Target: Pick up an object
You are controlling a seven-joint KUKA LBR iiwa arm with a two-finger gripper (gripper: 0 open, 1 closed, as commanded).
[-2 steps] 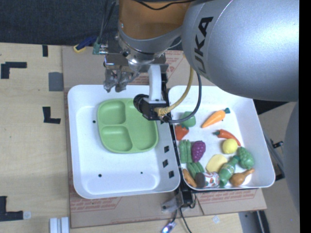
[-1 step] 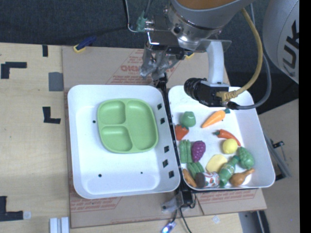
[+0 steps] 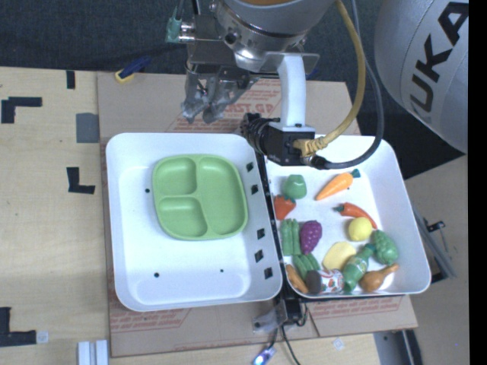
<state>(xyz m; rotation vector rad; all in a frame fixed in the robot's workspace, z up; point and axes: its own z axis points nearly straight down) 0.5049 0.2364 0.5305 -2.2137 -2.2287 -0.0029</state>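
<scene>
While the grey arm (image 3: 304,6) hangs over the far edge of the surface (image 3: 46,204), the relation that matters is plain: every candidate object lies toward the near right of the jaws (image 3: 209,109), across the rim of the left bin. The left bin (image 3: 129,280) is seen to carry a green divided plate (image 3: 200,196) and nothing graspable besides. The right bin (image 3: 403,226) holds the toy food, heaped along its near and left sides. The jaws are seen above the cardboard (image 3: 137,105) beyond the left bin's far rim, well apart from the pile; the fingers appear drawn close together with nothing between them. The orange carrot (image 3: 335,185) lies clear of the heap, its long axis slanting up to the right. The purple grapes (image 3: 310,236) and the yellow lemon (image 3: 360,229) lie nearer the pile. The carrot is judged the easiest target, to be closed on across its narrow width.
</scene>
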